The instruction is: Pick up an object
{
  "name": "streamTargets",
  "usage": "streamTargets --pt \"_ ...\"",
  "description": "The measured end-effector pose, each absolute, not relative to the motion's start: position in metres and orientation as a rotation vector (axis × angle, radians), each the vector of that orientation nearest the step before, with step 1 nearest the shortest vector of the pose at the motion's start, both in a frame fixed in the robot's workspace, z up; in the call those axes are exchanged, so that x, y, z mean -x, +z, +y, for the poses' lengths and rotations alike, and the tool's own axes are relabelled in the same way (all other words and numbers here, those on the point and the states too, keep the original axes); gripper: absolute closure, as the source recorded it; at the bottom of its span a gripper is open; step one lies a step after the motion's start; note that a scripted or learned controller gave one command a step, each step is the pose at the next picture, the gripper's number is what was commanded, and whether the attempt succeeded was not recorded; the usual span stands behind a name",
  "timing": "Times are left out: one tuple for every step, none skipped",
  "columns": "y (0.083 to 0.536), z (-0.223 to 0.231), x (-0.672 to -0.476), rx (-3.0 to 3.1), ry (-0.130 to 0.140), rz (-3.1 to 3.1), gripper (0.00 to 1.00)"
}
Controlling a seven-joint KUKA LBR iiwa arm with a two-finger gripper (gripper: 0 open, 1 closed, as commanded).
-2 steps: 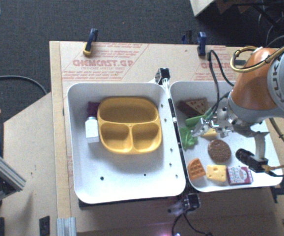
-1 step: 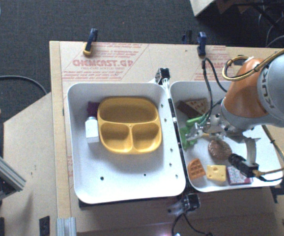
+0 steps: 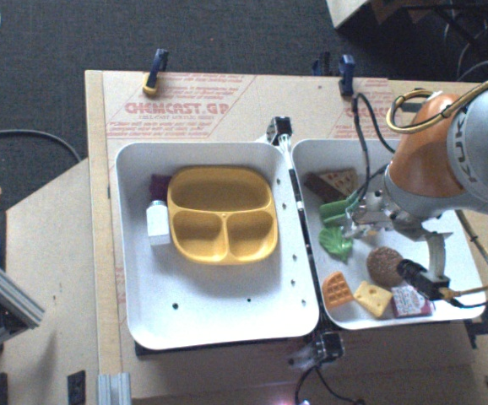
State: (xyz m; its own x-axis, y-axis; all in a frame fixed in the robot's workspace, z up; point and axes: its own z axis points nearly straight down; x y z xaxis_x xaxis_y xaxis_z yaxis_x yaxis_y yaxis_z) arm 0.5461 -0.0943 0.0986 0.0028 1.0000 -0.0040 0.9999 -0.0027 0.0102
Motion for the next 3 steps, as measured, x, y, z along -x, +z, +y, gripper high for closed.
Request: streamTargets --pt "0.143 -0.095 -0.554 -2.217 0.004 2.219 1.00" --pt "0.188 -0.091 -0.551 -2.216 0.005 2.219 1.00" --pt "0.228 -0.090 -0.552 -2.215 0.006 2.219 1.00"
